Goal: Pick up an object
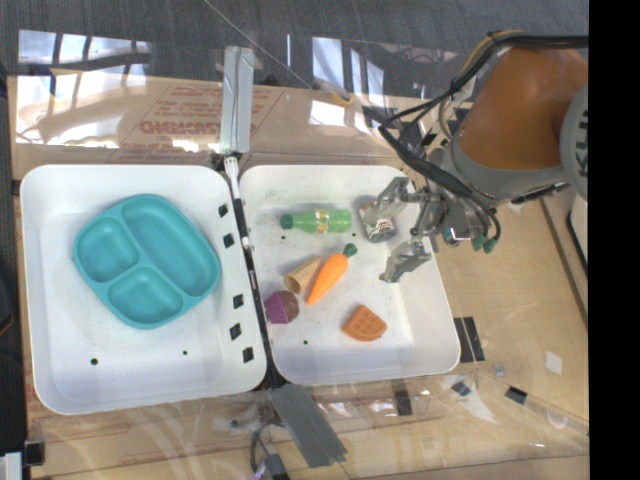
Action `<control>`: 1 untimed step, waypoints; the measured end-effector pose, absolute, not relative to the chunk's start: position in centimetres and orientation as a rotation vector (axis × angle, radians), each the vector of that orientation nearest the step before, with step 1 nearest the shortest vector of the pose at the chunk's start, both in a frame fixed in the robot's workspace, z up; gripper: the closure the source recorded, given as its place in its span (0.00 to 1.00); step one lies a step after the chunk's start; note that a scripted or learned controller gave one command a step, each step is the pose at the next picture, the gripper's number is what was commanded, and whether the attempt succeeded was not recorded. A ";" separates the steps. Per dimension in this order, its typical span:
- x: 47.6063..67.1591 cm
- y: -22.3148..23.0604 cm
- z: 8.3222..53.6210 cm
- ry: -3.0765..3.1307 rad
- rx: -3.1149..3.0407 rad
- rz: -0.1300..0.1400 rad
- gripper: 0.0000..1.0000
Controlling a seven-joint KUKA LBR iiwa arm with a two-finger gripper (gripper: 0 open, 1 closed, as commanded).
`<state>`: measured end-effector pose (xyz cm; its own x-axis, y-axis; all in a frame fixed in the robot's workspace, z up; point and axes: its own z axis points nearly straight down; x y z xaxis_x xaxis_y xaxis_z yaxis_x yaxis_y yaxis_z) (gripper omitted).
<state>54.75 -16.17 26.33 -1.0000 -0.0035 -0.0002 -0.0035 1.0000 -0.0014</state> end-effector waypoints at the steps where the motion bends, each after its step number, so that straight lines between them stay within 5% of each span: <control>1: 54.5 -13.6 9.2 3.137 -0.113 0.000 0.00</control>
